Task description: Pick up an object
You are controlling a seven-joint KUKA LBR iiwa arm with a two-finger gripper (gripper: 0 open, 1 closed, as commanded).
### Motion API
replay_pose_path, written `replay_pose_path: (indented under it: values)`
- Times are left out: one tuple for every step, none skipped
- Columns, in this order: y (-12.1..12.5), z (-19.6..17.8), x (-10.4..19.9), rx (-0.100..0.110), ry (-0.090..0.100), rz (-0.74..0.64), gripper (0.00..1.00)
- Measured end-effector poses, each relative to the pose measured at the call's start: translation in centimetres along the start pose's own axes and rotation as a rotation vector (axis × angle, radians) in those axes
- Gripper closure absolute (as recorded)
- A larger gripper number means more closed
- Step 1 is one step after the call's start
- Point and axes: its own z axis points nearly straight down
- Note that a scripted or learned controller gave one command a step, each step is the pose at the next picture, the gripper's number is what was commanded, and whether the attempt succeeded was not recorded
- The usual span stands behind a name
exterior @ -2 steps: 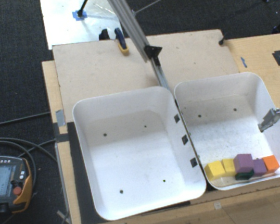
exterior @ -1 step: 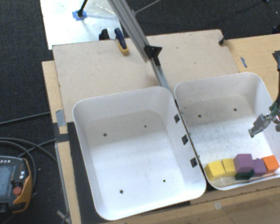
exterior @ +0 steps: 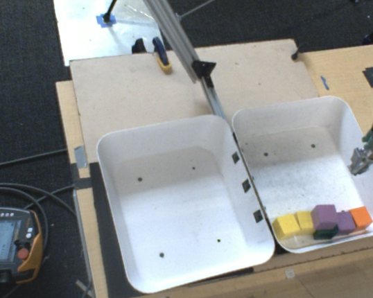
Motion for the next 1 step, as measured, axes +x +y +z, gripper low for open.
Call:
replay_pose_path:
  values:
    - [1.88,3.02,6.38,0.008,0.006,-0.003,1.00]
